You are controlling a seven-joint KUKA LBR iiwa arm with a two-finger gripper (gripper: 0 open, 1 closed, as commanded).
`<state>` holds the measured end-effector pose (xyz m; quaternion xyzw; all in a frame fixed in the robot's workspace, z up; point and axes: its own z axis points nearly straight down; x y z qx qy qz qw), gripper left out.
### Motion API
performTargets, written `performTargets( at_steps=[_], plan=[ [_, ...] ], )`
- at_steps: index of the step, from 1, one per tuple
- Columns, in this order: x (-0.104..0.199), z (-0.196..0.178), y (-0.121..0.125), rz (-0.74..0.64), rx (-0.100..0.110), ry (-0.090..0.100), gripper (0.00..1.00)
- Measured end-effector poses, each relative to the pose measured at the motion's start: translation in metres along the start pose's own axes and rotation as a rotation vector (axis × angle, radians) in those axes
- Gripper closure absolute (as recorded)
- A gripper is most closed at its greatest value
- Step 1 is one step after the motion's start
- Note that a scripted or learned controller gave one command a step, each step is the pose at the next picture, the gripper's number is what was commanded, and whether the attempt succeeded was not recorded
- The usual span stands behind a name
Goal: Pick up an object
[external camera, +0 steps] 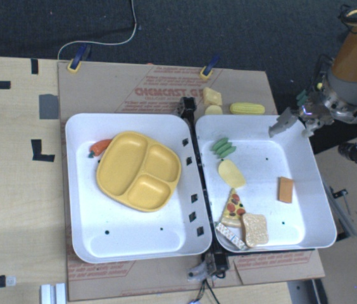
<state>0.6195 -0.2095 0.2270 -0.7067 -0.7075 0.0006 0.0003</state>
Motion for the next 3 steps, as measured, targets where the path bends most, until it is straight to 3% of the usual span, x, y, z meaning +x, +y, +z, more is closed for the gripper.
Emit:
performTargets(
  at_steps=[1,2,3],
  plan=[
    [0.085,0.149,0.027,-0.008,-0.002,0.0,0.0],
    [0.061,0.142,0.05,-0.001,-0.003,0.0,0.0],
    [0.061,0.131,0.05,-0.002,-0.002,-0.002,1.0]
  ],
)
